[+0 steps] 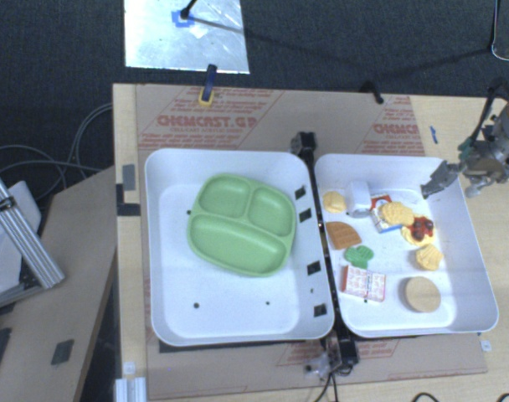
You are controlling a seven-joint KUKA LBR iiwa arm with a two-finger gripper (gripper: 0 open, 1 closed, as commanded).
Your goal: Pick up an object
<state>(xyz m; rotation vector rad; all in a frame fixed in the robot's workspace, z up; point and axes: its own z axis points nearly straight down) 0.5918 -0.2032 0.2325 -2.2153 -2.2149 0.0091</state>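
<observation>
Gripper [434,181] over the right bin's [465,249] far right corner, finger state not discernible, nothing seen held. Nearest pick, the yellow snack [396,214], just left of and below the tip, on a red-white packet, red piece touching its right. Bare white floor along the bin's right wall; left bin [167,249] carries a green tray [240,224].

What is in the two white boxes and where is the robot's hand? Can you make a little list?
left bin: green divided plate
right bin: small toy foods, including a green piece, a round tan disc, a red-and-white packet
gripper: above the right bin's far right corner, nothing seen between its fingers
task status: no object picked up yet
</observation>
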